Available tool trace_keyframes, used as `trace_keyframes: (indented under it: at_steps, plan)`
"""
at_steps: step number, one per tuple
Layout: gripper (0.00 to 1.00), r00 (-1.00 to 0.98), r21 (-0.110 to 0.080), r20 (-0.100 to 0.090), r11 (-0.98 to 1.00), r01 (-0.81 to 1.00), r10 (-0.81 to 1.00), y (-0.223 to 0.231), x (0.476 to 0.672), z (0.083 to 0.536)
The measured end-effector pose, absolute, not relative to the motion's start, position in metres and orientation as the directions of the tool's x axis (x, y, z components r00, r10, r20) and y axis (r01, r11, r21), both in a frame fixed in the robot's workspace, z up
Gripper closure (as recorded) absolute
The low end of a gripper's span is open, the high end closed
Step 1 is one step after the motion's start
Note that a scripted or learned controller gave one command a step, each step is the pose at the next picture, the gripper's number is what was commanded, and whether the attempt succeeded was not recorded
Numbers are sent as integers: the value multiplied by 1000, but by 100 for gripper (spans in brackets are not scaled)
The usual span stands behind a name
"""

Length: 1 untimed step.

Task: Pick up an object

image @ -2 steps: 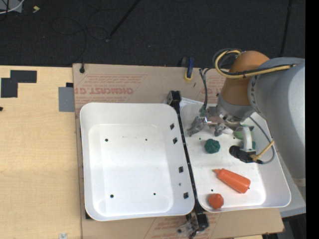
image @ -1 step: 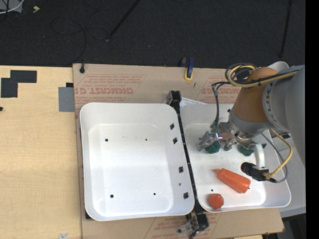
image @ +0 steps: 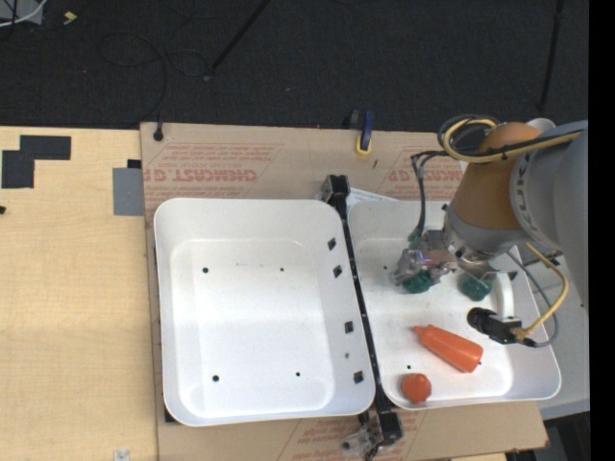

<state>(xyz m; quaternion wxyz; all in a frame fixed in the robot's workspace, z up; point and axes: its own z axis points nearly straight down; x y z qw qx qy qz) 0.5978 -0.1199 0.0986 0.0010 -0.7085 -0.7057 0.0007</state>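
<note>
My gripper is down in the right bin, near the middle of it. A small teal object lies right under and against the gripper's tip. A second teal piece shows just to its right, below the wrist. An orange carrot-shaped object lies on the bin floor, nearer the front. A small red-orange ball rests by the bin's front rim.
The left bin stands beside the right one, with a black divider strip between them. Both sit on a cardboard sheet on the wooden bench. The arm's orange band hangs over the right bin's back right.
</note>
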Motion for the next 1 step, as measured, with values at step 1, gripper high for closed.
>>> trace_keyframes:
  at_steps: [1]
  plan:
    - [100, -6, 2, 4, 6, 1000, 1000, -48, 544, 192]
